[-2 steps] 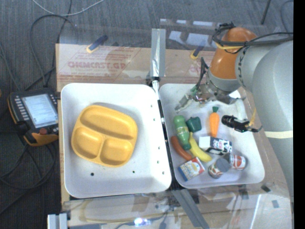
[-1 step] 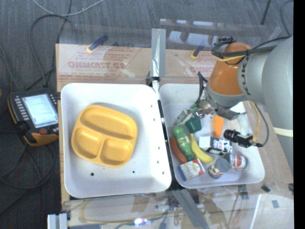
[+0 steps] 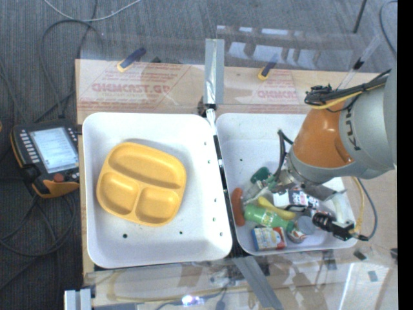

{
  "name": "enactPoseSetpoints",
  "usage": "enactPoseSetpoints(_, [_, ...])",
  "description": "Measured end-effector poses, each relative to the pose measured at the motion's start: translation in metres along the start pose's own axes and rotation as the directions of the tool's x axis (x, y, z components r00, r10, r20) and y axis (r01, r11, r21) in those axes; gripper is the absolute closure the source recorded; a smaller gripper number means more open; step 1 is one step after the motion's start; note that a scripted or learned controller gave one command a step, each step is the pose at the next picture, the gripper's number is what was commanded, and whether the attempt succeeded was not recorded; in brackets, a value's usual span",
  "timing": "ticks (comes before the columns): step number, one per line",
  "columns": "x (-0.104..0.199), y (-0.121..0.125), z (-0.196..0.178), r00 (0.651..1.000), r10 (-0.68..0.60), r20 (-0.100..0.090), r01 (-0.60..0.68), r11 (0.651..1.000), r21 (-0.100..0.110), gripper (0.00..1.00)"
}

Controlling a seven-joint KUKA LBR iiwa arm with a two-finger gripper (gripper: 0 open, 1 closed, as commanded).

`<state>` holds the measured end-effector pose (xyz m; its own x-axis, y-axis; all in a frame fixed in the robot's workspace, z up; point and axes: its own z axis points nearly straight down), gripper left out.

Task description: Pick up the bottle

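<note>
Counter (image 3: 161, 82): pale brown board with printed red lettering, carrying two shallow white bins side by side. It stands on dark grey carpet, with black cables trailing across the floor. A handheld control pendant (image 3: 45, 154) lies on the carpet, just beside the left bin's outer edge.

Left bin (image 3: 155, 124): holds a yellow divided tray (image 3: 142, 183), roughly central, with bare white floor on all sides of it.

Right bin (image 3: 251, 134): taken as landmark. A metal divider strip (image 3: 215, 70) rises from the seam between the bins. The bin's far half is bare white. Its near half is crowded: a green bottle (image 3: 270, 217) lies on its side near the bin's front wall, touching a yellow item (image 3: 274, 205) just behind it. A red item (image 3: 238, 206) lies against the bin's left wall, a small printed packet (image 3: 268, 238) at the front wall.

Arm (image 3: 335, 141): grey with orange band, over the bin's right half, above the clutter. End effector (image 3: 293, 196): partly hidden under the wrist; whether it is apart or together cannot be told. It sits just behind the bottle.

Open room: far half of the right bin and the margins around the tray.
</note>
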<state>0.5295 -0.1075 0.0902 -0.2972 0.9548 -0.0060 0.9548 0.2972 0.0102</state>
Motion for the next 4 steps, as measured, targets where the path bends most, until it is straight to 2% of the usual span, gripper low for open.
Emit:
enactPoseSetpoints(1, [0.001,0.002,-0.01,1.0,0.0,0.0,0.0,1.0,-0.004,1.0])
enactPoseSetpoints(2, [0.001,0.002,-0.01,1.0,0.0,0.0,0.0,1.0,-0.004,0.0])
enactPoseSetpoints(3, [0.001,0.002,-0.01,1.0,0.0,0.0,0.0,1.0,-0.004,0.0])
enactPoseSetpoints(4, [0.014,-0.037,-0.001,0.975,0.223,0.0,-0.223,0.975,-0.009,0.0])
